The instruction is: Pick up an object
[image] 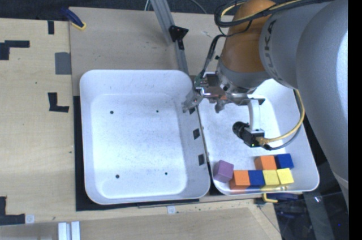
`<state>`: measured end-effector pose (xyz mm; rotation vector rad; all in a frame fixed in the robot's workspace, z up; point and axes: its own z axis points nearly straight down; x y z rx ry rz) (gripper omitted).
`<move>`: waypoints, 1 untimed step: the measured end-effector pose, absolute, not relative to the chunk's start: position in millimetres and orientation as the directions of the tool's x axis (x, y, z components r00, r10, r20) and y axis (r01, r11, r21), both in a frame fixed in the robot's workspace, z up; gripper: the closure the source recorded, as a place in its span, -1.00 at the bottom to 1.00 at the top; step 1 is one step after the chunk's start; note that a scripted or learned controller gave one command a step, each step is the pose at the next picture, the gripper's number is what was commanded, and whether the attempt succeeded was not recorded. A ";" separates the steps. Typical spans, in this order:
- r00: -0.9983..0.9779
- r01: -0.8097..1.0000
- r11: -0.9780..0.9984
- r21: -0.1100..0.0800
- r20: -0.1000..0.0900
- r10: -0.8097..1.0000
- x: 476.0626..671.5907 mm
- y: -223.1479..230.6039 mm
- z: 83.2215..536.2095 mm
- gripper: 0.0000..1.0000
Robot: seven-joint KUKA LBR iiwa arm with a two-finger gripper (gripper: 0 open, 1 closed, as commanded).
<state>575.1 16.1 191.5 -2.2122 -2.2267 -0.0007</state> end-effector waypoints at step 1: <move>-0.007 1.000 0.007 -0.002 0.002 1.000 580.8 64.6 191.4 -1.00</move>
